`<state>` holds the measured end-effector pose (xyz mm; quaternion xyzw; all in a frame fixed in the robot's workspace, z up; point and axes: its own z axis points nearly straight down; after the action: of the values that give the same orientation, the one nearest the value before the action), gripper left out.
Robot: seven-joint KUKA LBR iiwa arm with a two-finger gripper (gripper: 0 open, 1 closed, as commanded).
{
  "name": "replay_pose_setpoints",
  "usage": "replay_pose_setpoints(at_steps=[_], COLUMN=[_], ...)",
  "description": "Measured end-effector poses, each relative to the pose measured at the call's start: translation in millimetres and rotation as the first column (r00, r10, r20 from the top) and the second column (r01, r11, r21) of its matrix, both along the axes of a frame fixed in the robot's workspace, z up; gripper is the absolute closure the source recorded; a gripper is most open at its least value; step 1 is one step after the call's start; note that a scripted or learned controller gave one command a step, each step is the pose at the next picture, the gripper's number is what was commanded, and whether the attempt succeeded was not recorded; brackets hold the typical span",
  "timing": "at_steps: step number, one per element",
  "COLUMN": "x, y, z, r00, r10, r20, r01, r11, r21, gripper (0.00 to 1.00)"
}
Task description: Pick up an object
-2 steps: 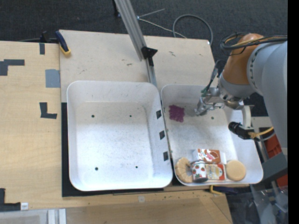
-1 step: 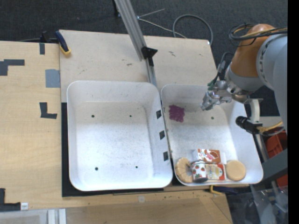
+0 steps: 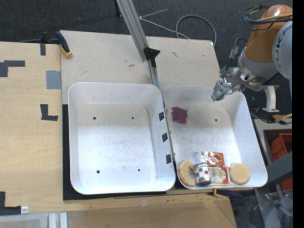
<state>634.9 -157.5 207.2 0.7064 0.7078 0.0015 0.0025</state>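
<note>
I'm hovering the gripper [image 3: 217,95] at the right bin's [image 3: 247,122] far rim, can't tell its state; next I'm reaching toward the purple lump [image 3: 179,114].

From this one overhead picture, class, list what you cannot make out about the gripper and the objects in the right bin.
- Gripper: too small and blurred in the camera view to tell whether it is open or shut.
- Red-and-white packet: print too small to read.
- Small can: partly covers the packets around it, so their outlines are unclear.
- Purple object: blurred; its kind cannot be told.
- Arm: cut off by the right edge.
</note>
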Motion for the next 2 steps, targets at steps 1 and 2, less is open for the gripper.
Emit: replay_pose_setpoints(at_steps=[1,2], x=[0.2,3.8], y=[0.7,61.2], z=[3.1,-1.1], r00=[1.0,1.0], r10=[-0.001,0.005], r20=[-0.006,-0.007], r01=[0.001,-0.005], r11=[1.0,1.0], r21=[0.002,0.003], gripper=[1.0,1.0])
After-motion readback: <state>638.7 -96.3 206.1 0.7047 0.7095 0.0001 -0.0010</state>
